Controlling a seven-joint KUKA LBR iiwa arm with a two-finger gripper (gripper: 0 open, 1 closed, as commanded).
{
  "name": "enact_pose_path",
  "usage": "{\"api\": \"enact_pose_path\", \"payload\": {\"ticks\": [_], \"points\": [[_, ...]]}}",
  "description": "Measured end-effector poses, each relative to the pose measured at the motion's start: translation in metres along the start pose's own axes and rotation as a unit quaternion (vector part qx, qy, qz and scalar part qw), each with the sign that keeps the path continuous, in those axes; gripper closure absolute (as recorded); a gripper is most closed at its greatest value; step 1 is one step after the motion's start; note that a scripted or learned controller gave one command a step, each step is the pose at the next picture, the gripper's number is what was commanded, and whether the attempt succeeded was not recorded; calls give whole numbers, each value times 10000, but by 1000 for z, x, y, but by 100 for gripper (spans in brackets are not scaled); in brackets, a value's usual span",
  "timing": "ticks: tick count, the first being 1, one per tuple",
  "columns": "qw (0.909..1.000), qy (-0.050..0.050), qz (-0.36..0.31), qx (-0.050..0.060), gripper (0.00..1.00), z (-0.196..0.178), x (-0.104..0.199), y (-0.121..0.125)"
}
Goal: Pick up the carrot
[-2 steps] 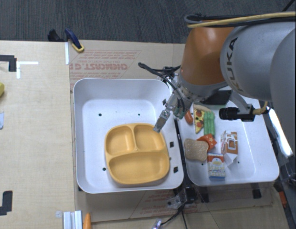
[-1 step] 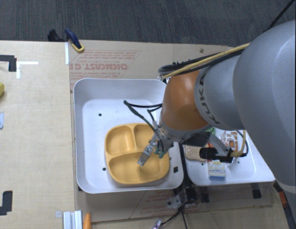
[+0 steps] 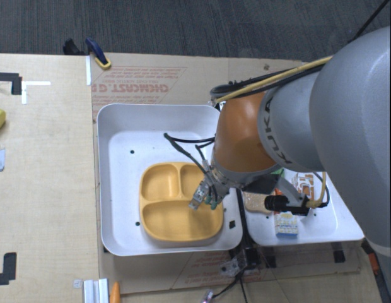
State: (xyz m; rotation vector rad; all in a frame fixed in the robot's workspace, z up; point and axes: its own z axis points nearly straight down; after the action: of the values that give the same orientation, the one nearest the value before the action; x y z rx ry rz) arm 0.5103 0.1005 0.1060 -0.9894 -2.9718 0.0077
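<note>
a: pale bench (image 3: 44, 201) under two white bins. carrot's whereabouts?
b: cannot tell for sure. maybe tucked beneath the grey arm (image 3: 347, 106) over the right bin (image 3: 321, 232), maybe right under the gripper (image 3: 205, 197).
a: best way to go about the pick, then?
b: first pin down the carrot. then come straight down across its narrow width, near the thicker end, clear of any rim or ridge. close gently, lift slowly, check for a real hold before carrying off.
a: and the gripper now?
b: low over the right edge of the yellow plate (image 3: 164, 223) in the left bin (image 3: 120, 182). too small and blurred to judge how wide, or whether holding anything.
a: anything else close by?
b: small box (image 3: 287, 224) in the right bin, well apart from the plate.
</note>
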Motion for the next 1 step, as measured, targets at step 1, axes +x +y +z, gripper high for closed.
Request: {"api": "enact_pose_path", "payload": {"ticks": [1], "points": [[10000,48,-10,38,100,-3,3,-1]]}}
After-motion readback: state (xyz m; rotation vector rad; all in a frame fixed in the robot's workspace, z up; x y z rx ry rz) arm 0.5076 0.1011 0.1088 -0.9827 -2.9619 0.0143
